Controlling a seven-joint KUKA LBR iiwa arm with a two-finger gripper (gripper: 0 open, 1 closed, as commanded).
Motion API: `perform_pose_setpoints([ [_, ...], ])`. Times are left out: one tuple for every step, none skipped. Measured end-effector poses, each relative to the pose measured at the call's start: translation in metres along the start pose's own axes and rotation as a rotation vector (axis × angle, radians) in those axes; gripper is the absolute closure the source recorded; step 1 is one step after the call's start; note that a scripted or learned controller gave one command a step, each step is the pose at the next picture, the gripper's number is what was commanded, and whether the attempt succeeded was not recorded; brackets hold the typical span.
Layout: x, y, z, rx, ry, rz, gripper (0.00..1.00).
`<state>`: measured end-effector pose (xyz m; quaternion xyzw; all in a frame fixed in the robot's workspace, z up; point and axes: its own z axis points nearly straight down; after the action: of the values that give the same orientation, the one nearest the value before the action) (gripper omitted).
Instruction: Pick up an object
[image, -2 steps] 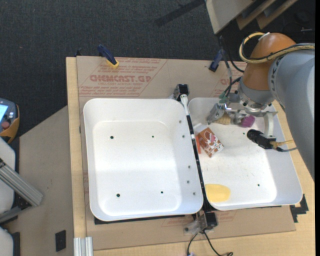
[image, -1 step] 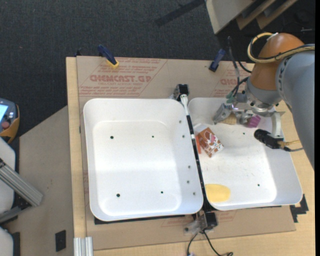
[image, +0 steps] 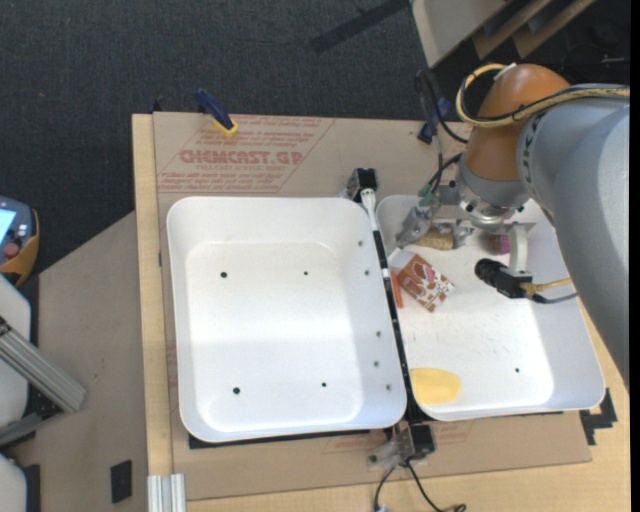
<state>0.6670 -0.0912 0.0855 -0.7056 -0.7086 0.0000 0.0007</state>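
The arm (image: 575, 160) enters from the right and is positioned over the far end of the right bin (image: 520, 385), with its orange band (image: 510, 110) above the wrist. The gripper (image: 437, 228) is lowered at the bin's far left corner, close to the divider shared with the left bin (image: 270, 310). Whether the gripper is apart or together cannot be determined from this view. A small tan object (image: 438, 241) lies directly at the gripper's tip, partly covered by it; contact or grasp cannot be confirmed. A pink object (image: 497, 242) lies just to the right of the tan object, beneath the wrist. A red-and-white packet (image: 424, 282) lies flat on the bin floor just in front of the gripper, apart from it, near the divider. A yellow disc (image: 436, 385) rests at the bin's near left corner, well apart from the gripper. Both bins sit on the brown counter (image: 250, 150).
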Motion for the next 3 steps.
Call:
perform_pose_setpoints([
  [-0.004,-0.003,-0.009,0.013,-0.002,0.003,1.00],
  [-0.001,-0.058,-0.124,-0.007,-0.002,0.006,1.00],
  [-0.055,-0.108,-0.164,-0.002,-0.003,0.011,1.00],
])
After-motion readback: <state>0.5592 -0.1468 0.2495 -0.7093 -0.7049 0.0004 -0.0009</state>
